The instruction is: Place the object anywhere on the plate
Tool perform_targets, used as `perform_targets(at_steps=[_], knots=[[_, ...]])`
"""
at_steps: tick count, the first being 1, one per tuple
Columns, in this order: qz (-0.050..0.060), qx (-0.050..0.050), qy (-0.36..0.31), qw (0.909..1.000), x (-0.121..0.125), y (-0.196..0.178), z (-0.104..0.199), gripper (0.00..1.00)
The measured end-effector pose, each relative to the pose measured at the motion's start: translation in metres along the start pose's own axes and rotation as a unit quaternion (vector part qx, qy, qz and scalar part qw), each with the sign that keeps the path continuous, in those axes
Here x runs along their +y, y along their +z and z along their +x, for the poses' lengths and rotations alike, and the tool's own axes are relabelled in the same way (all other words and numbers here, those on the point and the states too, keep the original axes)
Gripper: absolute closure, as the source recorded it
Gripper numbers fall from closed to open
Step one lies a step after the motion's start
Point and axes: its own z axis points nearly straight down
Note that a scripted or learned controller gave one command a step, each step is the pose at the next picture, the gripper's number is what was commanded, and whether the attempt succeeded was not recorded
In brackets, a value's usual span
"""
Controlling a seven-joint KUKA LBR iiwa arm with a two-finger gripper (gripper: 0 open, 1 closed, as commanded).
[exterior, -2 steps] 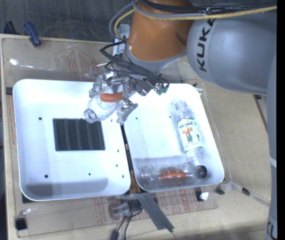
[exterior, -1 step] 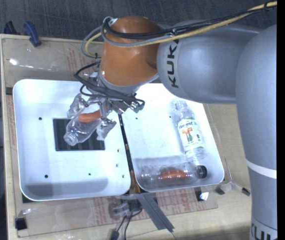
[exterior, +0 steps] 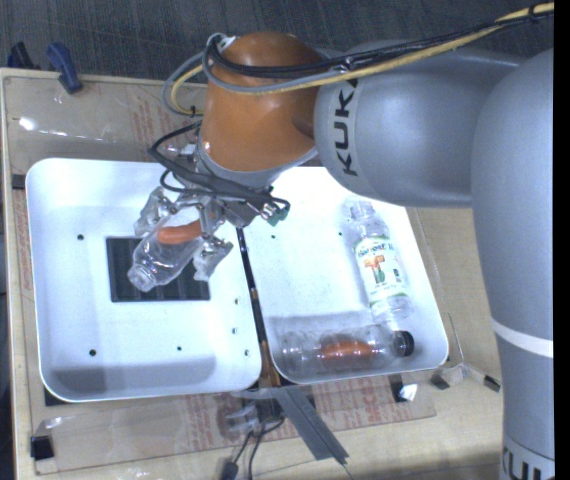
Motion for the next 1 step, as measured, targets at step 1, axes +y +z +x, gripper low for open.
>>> perform_targets(at_steps=[1], knots=[[0.001, -0.001, -0.010, 0.9999, -0.0120, -0.0012, -0.0127, 0.00]])
